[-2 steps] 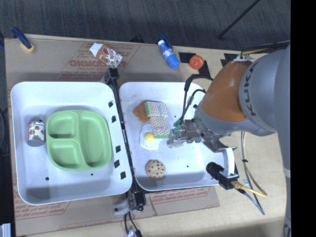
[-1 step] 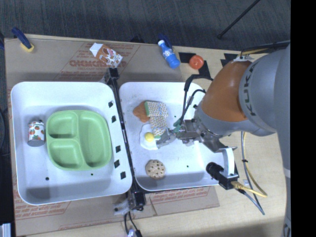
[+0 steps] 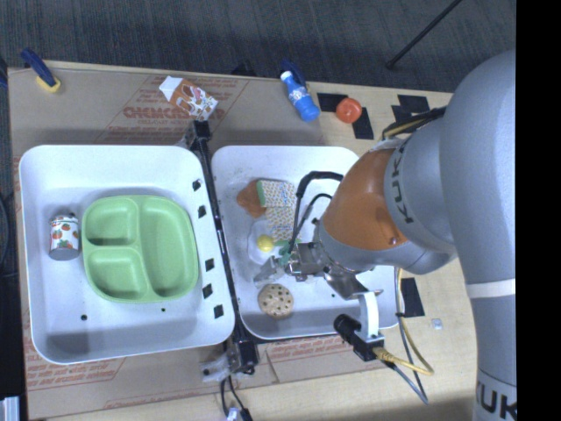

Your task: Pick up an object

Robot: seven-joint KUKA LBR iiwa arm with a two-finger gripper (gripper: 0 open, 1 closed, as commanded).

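My gripper (image 3: 285, 260) is low in the right bin (image 3: 230, 169), beneath the grey and orange wrist. It sits just right of a yellow ball (image 3: 265, 244) and above a round cookie (image 3: 275, 300). A patterned sponge (image 3: 279, 202) lies behind the ball, with an orange object (image 3: 249, 198) at its left edge. The wrist hides the bin's right half. I see nothing lifted off the bin floor.
The left bin (image 3: 35, 174) holds a green divided plate (image 3: 140, 247) and a small can (image 3: 63, 235) at its left wall. Behind the bins lie a blue bottle (image 3: 300, 95), an orange cap (image 3: 349, 109) and a snack packet (image 3: 188, 97).
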